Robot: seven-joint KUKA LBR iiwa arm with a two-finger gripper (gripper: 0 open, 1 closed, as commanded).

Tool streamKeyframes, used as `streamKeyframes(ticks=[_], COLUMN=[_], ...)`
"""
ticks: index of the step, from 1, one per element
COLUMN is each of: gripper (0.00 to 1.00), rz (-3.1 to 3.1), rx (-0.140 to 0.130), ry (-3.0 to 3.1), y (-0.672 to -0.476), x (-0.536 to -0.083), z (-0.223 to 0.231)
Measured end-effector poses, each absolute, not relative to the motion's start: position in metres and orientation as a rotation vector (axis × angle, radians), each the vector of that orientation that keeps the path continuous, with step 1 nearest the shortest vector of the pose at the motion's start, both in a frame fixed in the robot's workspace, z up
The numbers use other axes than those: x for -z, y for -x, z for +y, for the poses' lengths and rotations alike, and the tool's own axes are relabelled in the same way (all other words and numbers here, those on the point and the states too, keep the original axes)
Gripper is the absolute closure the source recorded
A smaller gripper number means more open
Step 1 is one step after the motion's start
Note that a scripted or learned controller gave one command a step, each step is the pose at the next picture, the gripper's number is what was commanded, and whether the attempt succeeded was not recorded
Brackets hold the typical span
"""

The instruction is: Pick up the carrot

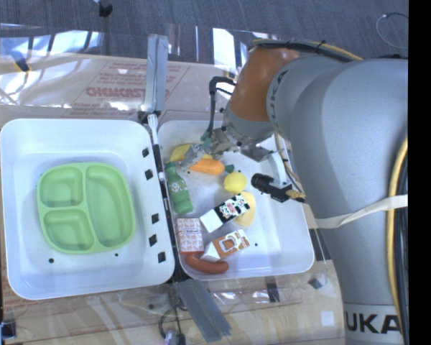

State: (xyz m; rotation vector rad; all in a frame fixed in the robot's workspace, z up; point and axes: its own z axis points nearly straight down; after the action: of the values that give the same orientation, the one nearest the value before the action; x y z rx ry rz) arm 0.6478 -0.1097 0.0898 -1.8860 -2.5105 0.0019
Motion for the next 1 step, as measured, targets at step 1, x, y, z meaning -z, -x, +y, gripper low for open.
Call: streamKeyframes(ticks=[1], gripper=[0.00], rz=[-2.403], rx=[0.000], ry=[2.026], y=[-0.6548], x=[-0.0915], z=[-0.1384])
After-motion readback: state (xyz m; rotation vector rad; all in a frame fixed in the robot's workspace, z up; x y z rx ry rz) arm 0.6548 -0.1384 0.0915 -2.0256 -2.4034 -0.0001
